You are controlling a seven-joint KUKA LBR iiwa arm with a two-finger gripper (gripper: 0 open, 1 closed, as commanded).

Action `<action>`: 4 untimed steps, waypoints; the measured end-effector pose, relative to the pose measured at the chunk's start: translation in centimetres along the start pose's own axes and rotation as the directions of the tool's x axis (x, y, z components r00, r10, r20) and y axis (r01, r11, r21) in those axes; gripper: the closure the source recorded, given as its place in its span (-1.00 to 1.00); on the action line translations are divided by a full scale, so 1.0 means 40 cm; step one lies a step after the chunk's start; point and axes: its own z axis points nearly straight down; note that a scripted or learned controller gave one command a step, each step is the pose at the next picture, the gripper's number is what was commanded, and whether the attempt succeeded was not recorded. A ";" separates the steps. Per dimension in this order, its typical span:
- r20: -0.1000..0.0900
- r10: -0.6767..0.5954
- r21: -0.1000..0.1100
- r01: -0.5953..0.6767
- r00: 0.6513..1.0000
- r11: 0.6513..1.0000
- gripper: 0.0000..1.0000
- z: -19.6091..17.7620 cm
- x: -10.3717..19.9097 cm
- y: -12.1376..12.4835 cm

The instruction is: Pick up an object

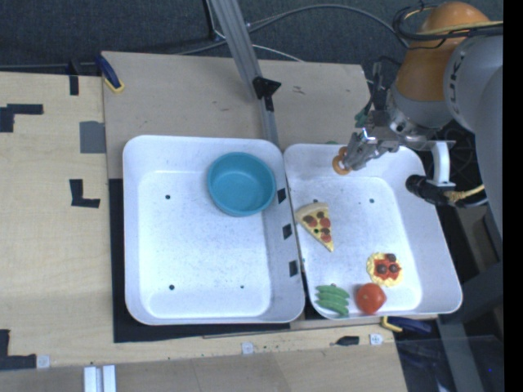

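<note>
Orange ring (341, 164), a small round piece that may be a toy doughnut, sits at the tip of the gripper (350, 158) over the far left corner of the right bin (433, 243). You see the gripper's two fingers closed on the ring's right edge, so the ring looks pinched between them, though at this distance you cannot be sure whether it is lifted or touching the bin floor. The arm (445, 64) reaches in from your right, its orange band above the wrist, the grey body filling the upper right corner. Lower in the same bin you find a pizza slice (317, 224) near the left wall, a yellow piece with red and dark dots (384, 268) toward the near right, a tomato (370, 297) just below it, and green pods (333, 298) beside the tomato at the near edge. These four lie well apart from the gripper. In the left bin (163, 251) a blue bowl (240, 183) stands upright near the far right corner, close to the wall shared with the right bin. A grey pole (239, 39) slants down from the top of the frame to the gap between the bins.
</note>
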 end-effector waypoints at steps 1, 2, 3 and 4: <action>-0.002 -0.003 0.004 0.003 1.000 1.000 1.00 0.008 0.140 -0.019; -0.002 -0.004 0.005 0.004 1.000 1.000 1.00 0.017 0.263 -0.043; -0.002 -0.004 0.005 0.004 1.000 1.000 1.00 0.021 0.390 -0.075; -0.001 -0.003 0.005 0.003 1.000 1.000 1.00 0.012 0.499 -0.120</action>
